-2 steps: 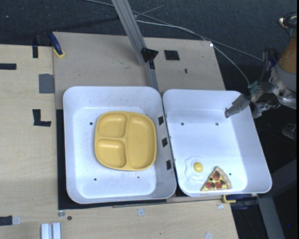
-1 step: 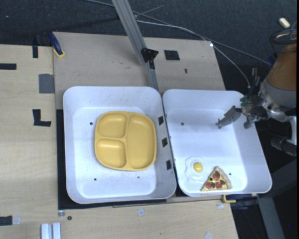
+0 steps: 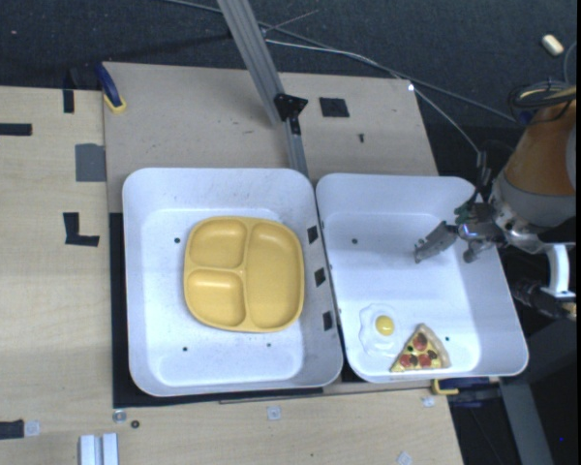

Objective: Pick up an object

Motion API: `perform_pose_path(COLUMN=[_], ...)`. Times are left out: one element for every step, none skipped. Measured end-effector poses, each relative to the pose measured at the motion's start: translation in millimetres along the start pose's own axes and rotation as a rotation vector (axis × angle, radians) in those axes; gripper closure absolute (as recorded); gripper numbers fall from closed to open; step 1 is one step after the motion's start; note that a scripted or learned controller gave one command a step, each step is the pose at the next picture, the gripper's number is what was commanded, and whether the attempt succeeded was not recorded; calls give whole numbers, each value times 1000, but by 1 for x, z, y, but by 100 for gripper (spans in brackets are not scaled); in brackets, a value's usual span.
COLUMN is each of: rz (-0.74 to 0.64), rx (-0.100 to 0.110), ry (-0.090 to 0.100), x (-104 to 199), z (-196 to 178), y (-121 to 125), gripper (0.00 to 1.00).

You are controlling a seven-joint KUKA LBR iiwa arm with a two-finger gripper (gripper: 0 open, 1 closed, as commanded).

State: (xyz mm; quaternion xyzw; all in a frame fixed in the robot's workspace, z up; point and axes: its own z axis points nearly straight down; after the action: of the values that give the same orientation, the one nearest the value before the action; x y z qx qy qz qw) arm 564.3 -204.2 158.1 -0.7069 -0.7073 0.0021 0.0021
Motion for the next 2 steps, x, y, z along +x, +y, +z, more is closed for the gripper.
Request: perform_pose_path(rz=[0, -1], rx=[0, -3], ry=[1, 0], x=[-4, -4], z=[61, 48], y=[-7, -6], gripper=[0, 100])
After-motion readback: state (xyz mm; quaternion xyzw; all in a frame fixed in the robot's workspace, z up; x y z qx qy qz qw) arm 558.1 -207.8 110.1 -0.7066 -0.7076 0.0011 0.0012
